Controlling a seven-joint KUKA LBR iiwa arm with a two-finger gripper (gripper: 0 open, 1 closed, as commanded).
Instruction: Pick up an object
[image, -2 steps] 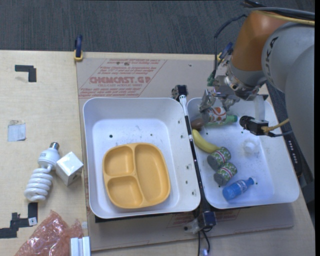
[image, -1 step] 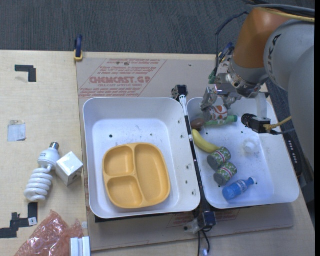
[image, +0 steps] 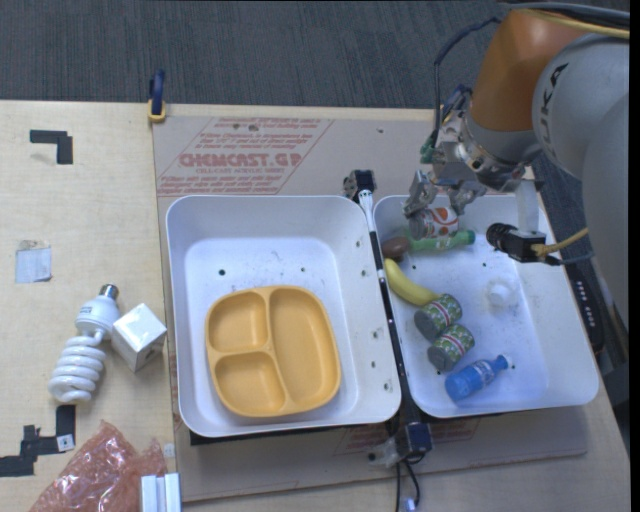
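tray (image: 272, 350) in left bin (image: 190, 300) | banana (image: 406, 285), cans (image: 447, 330), bottle (image: 474, 377) in right bin (image: 560, 370)

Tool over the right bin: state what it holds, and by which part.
Cannot be told. The tool hangs at the far end of the right bin, directly over a green-capped bottle; whether it grips or only touches the bottle is unclear.

Red print "CHEMCAST GP" on brown board (image: 245, 155) behind bins; smaller lines beneath unreadable.
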